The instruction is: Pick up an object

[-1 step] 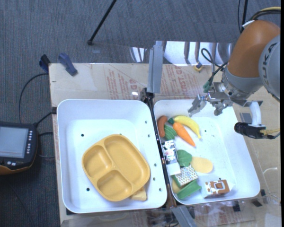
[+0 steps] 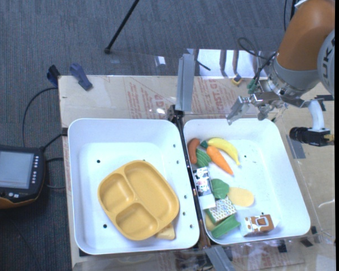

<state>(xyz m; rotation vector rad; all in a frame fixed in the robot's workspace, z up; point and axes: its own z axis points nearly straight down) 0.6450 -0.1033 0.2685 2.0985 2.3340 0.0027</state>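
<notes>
Two white bins: left bin point(image 2: 85, 151), right bin point(image 2: 282, 196). Left bin: mustard-yellow compartment tray point(image 2: 137, 199). Right bin: yellow banana point(image 2: 226, 147); orange carrot point(image 2: 219, 158) with green top; pale yellow disc point(image 2: 241, 196); green leafy piece point(image 2: 220, 187); white carton point(image 2: 202, 180) with dark print; black-and-white patterned box point(image 2: 221, 210); white-and-brown box point(image 2: 259, 224). Arm point(image 2: 305, 35): orange band over grey; metallic grey hand point(image 2: 254, 107). Table point(image 2: 118, 97): tan cardboard with red lettering. Floor point(image 2: 45, 27): dark grey carpet.
</notes>
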